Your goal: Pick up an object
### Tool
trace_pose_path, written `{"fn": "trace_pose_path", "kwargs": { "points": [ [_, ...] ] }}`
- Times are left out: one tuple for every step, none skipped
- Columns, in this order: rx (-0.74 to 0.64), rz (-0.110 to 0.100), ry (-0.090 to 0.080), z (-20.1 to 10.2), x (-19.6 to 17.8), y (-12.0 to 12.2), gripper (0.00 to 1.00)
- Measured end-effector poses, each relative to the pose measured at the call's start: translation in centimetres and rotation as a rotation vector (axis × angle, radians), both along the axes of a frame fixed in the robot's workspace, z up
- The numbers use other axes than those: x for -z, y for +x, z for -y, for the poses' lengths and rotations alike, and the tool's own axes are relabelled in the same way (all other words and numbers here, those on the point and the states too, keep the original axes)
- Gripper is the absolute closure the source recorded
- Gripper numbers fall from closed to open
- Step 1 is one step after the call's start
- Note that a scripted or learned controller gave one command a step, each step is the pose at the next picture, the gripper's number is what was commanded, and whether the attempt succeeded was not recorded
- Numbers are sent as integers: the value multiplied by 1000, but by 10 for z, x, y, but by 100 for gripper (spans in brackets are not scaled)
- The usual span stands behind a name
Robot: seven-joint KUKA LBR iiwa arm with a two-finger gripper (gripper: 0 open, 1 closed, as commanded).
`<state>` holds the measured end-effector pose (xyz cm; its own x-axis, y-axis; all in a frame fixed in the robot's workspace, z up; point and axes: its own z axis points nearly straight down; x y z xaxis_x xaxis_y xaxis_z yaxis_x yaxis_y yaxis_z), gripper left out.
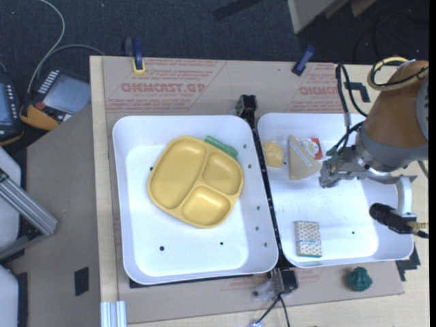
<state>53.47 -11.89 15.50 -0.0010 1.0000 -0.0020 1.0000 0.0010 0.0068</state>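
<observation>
The arm comes in from the right, grey with that orange band up near the wrist, and it hangs over the right bin, low over the upper half of it. The gripper sits just beside a wedge-shaped packet, tan with a white and red patch at its top corner; from up here the gripper end is a grey blur, so whether it is spread or pinched together I cannot tell, and I see nothing clearly caught in it. The packet lies on the bin floor, near the back, and just beside it on its left is a small round yellow piece, close to the bin's left wall. Further forward in the same bin, well apart from those two, a small patterned box lies flat near the front rim. Over in the left bin, a yellow divided plate with three compartments takes up the middle, tilted at an angle, and a green object pokes out from under its far edge. Outside the bins, on the bench at the front right, sits a little teal lump.
</observation>
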Motion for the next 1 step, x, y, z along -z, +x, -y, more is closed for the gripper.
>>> {"fn": "trace_pose_path", "kwargs": {
  "points": [
    [1,-1,0,8,-49,6,100]
  ]
}}
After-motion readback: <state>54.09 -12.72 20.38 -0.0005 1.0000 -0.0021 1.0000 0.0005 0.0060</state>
